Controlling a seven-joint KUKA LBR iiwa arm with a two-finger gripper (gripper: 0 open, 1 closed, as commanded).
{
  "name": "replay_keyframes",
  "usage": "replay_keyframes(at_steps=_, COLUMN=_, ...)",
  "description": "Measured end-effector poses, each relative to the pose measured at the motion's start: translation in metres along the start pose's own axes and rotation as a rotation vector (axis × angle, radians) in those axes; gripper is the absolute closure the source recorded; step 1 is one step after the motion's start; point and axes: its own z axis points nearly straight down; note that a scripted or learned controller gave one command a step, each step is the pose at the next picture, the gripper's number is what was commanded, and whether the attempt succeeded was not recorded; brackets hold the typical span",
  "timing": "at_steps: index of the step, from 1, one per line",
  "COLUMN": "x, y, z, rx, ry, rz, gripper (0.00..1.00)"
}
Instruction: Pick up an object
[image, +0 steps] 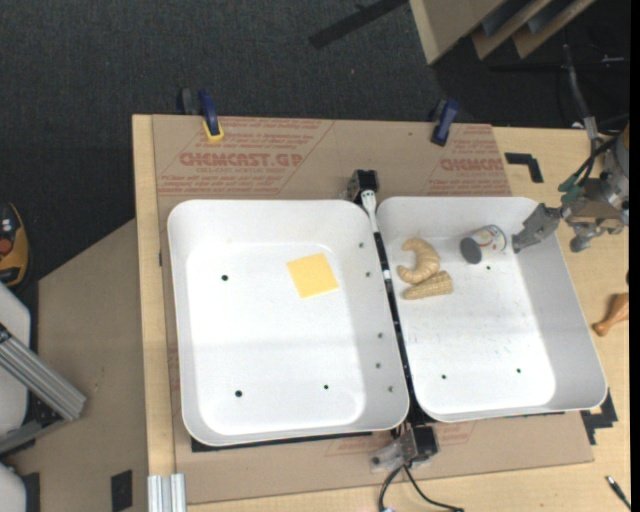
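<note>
Broadly, the bench (300, 150) is a brown board printed with red lettering, and everything else sits on or over it. Two blue clamps (210, 110) grip its far edge.

Taking the seam (385, 300) between the two bins as the landmark: the left bin (200, 400), a shallow white tray, lies just to the left of that seam, and the right bin (560, 370), its twin, lies just to the right of it, the two rims touching along the seam.

The gripper (528, 232) reaches in over the far right rim of the right bin, well away from the seam; whether its claw is open or closed cannot be told from this view, since the tip reads as one grey shape.

A flat yellow square (313, 274) lies in the left bin, a little left of the seam and toward the far half.

Two tan curved pieces (424, 270) lie touching each other in the right bin, just right of the seam, also in the far half.

A small cylinder (481, 243), white with a grey end, lies on its side farther right of the seam, between the tan pieces and the gripper, near the gripper's tip but apart from it.
</note>
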Motion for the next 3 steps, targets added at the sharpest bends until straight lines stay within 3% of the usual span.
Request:
replay_keyframes(at_steps=1, x=-0.028, y=-0.021, z=0.129, rx=0.011, ry=0.003, rz=0.004, gripper=0.00)
replay_keyframes(at_steps=2, x=-0.001, y=0.037, z=0.175, rx=-0.004, ry=-0.002, rz=-0.005, gripper=0.00)
replay_keyframes(at_steps=3, x=-0.037, y=0.032, z=0.171, rx=-0.004, ry=0.007, rz=0.000, gripper=0.00)
